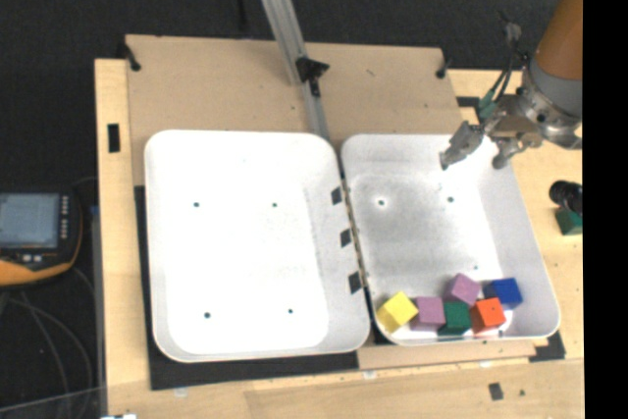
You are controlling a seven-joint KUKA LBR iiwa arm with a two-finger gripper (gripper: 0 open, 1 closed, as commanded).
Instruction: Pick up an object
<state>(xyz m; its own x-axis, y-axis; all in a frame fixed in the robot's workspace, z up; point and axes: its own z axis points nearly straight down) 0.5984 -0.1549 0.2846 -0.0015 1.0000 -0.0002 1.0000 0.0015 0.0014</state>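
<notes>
We judge the yellow block [398, 309], leftmost in the right bin [412, 211], light and rigid, best pinched across flat faces by the gripper [478, 148], its fingers [457, 150] spread and empty

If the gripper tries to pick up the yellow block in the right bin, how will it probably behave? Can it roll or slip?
The yellow block looks like a stiff cube with flat faces, so it should probably sit still rather than roll. It lies at the end of a crowded cluster, against a purple block and near the bin wall, so fingers may nudge the neighbours. It looks small, likely light.
</notes>
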